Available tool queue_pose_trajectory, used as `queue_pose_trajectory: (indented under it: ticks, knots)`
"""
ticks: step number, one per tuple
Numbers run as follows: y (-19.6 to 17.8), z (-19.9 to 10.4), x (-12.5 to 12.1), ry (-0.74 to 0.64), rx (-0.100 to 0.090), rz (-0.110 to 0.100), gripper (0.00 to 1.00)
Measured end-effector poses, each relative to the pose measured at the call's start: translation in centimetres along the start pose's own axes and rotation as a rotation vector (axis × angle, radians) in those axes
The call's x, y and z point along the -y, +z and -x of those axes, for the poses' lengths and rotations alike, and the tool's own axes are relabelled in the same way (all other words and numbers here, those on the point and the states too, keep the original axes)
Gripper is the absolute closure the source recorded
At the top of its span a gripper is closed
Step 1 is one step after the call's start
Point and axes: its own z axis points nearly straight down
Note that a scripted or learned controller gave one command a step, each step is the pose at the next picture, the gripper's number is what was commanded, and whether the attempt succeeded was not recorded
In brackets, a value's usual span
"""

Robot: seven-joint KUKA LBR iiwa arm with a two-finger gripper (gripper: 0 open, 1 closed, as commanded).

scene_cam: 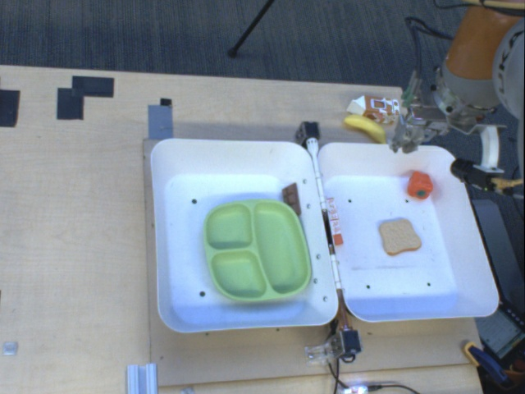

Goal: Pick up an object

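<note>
I've got the tabletop [74,220] filling the frame, two white bins side by side: the left bin [176,220] carrying a green divided plate [257,250]; the right bin [459,286] with bread slice [399,236] mid-bin, orange pepper [419,185] upper right. The gripper [406,134] hangs over the bin's top rim, grasping nothing; banana [363,126] just left of it.

Two white bins are seen side by side, and places are given from the right bin [467,245]. Inside it, a slice of toast [399,236] lies near the middle and an orange-red toy vegetable [419,185] near its far right corner. The gripper [404,144] is held above the bin's far rim, a banana [364,126] lies just beyond that rim, and a green divided plate [256,250] rests in the left bin [176,245] alongside.
</note>
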Motion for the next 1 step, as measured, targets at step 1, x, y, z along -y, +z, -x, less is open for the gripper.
queue_pose_trajectory:
  ticks: [1]
  knots:
    - [15.02, -2.88, 2.41, -0.002, -0.002, 0.001, 1.0]
